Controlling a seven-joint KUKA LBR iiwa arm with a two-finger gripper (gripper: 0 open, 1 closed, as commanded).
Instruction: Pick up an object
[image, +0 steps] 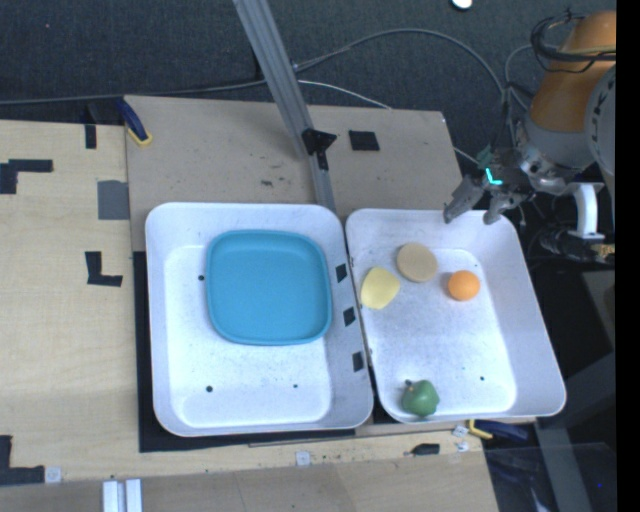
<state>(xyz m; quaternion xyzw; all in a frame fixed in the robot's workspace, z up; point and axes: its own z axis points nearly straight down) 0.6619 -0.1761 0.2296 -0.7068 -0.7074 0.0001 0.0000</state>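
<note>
Tool (479, 207) hangs over the far edge of the right bin (530, 330), fingers apart, nothing between them. We see a tan disc (416, 262), yellow piece (379, 288) and orange ball (462, 286) near that edge, a green piece (420, 398) at the near edge, and a blue plate (268, 286) in the left bin (180, 380)

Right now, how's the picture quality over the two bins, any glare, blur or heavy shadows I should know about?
Camera view: light is even and soft; the blue plate and the orange ball read sharply, with faint shadows only. The white bin walls look bright but keep their speckle. The gripper at the right bin's far edge is slightly soft. A small bright spot glares at the top edge.
</note>
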